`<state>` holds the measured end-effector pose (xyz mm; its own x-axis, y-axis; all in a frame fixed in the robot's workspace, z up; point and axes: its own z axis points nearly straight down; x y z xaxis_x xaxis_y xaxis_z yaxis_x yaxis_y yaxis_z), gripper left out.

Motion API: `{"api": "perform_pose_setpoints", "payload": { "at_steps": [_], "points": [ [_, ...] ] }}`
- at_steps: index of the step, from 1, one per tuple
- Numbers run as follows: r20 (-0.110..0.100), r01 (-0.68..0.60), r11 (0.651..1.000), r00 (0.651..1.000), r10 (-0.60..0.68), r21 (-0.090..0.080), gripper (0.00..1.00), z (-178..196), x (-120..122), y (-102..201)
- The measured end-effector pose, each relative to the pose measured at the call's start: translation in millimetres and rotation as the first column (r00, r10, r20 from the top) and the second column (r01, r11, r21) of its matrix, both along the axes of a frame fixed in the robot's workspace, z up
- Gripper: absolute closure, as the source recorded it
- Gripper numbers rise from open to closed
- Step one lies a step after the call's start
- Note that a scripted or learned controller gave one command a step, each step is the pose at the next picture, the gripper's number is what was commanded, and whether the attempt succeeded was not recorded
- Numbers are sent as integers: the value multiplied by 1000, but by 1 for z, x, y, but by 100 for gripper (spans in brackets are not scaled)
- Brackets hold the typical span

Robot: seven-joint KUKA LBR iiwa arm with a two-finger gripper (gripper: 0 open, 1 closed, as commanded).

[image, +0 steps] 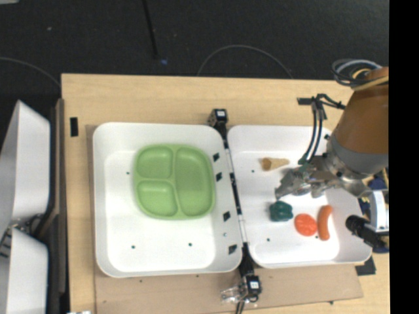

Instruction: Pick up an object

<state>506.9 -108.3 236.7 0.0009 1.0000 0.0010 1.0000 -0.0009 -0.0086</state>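
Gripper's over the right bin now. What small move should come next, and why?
Probably a short drop straight down toward the dark green object. The gripper hangs just above and slightly right of it in the right bin, nothing visibly between its fingers. The orange round piece and orange-red sausage shape lie farther off, the tan piece behind it.

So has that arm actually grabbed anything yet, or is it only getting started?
Nothing looks picked up yet. The gripper is low in the right bin, just above the dark green piece. That piece, the tan piece, the orange ball and the orange sausage shape all lie on the bin floor. The green plate sits in the left bin. Gripping and lifting remain.
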Motion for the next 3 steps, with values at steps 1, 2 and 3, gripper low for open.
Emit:
{"api": "perform_pose_setpoints", "payload": {
  "at_steps": [1,2,3],
  "points": [
    [10,-3,1000,1000,3,-2,0,5,2,0],
    [6,0,1000,1000,0,-2,0,-44,-4,7],
    [4,0,1000,1000,0,-1,0,-106,-10,7]
  ]
}}
